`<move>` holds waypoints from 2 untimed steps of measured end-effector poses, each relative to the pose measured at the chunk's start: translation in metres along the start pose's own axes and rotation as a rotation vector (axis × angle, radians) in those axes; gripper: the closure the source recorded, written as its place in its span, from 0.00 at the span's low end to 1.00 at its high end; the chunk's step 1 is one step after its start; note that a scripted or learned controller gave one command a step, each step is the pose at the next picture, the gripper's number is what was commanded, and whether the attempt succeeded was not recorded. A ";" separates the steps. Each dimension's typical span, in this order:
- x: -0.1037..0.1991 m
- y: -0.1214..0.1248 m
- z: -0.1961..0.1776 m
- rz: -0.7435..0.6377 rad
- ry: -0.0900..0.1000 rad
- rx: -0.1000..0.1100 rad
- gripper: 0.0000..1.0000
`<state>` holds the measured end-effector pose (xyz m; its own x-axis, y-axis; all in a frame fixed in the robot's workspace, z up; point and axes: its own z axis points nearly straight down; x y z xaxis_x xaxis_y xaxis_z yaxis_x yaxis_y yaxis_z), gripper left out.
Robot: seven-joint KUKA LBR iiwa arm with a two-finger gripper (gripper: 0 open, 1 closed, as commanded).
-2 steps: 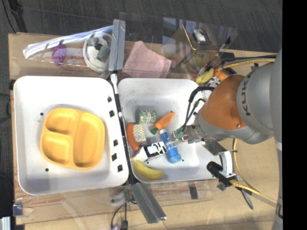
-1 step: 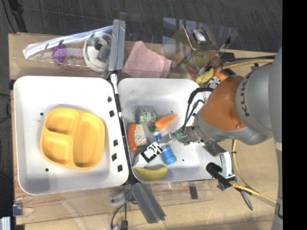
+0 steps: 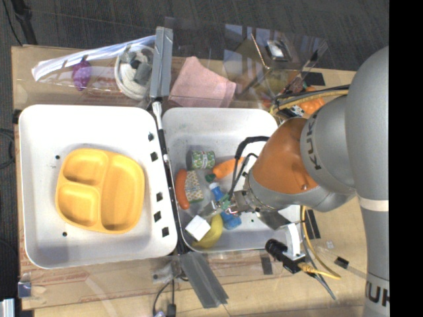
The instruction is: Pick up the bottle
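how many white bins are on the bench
2: the left bin holds a yellow tray; the right bin holds the clutter, under the arm.

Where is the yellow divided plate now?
The yellow divided plate lies in the left white bin, far from the end effector over the right bin.
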<state>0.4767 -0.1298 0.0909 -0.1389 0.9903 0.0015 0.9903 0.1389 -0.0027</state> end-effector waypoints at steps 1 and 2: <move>-0.001 0.000 -0.010 -0.003 0.000 0.001 1.00; 0.043 0.025 -0.101 0.099 0.000 -0.001 1.00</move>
